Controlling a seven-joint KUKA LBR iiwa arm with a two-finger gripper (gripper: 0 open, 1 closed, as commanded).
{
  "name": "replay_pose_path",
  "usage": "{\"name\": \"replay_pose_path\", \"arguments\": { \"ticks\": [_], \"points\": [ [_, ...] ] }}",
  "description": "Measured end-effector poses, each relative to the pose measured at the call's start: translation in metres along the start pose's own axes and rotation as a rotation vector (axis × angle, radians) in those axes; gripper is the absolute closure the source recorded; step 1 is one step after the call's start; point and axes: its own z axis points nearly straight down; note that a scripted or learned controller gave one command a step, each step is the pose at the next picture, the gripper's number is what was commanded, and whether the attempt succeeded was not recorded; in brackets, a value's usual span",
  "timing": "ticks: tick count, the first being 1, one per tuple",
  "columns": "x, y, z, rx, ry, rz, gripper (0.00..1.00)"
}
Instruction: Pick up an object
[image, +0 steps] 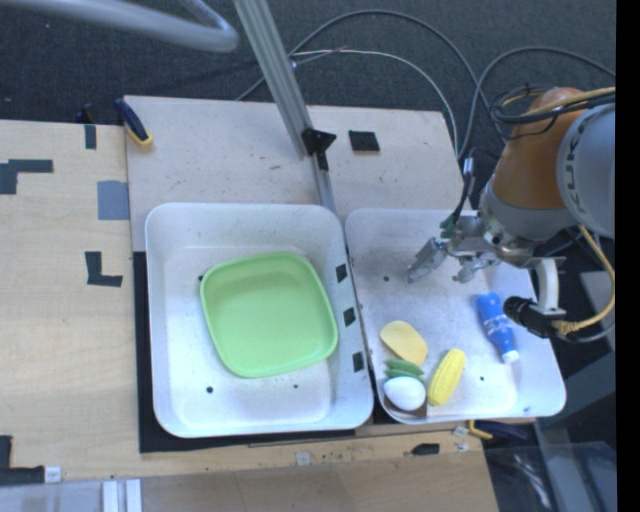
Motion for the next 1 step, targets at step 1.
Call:
{"name": "replay_pose_path", "arguments": {
  "ticks": [1],
  "points": [
    [-0.0005,-0.0002,0.0634,0.002,0.000,0.000,0.00]
  ]
}}
